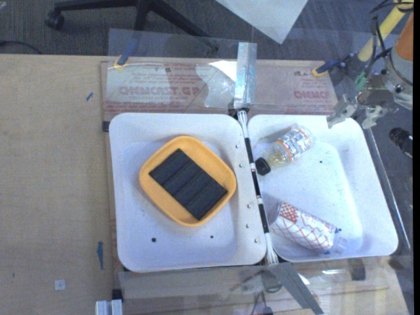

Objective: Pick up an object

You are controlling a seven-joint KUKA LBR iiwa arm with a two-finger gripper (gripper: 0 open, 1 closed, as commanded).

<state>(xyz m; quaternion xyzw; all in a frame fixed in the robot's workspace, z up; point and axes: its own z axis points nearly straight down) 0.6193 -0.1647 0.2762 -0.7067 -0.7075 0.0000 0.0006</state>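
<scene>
- The bench (46, 176) is lying under everything, its tan surface stretching to the left edge of the camera view, with a small blue mark near its upper left part.
- The left bin (131, 241) is sitting on the bench, white and shallow, touching the right bin (354, 195) along a shared centre seam.
- A clear plastic sheet with red lettering (164, 90) is lying flat just behind the two bins, with a strip of silver tape (245, 77) running across it above the seam.
- A black office chair base (151, 5) is standing on the grey floor beyond the bench, beside a pale sheet of paper (269, 2).
- The arm (403, 51) is reaching in from the right, its orange band showing at the upper right corner, with yellow and blue cables hanging beside it.
- An orange tray (157, 202) is resting in the middle of the left bin, turned diagonally, carrying a black ribbed pad (187, 184) on top.
- A crumpled red-and-white patterned wrapper (303, 227) is lying in the near part of the right bin, close to the seam.
- A small clear plastic bottle (289, 146) is lying on its side in the far part of the right bin, its black cap (262, 166) pointing toward the seam.
- The end effector (354, 110) is hovering over the far right corner of the right bin, apart from the bottle and the wrapper; its fingers are too small and cluttered for me to tell how wide they are standing.
</scene>
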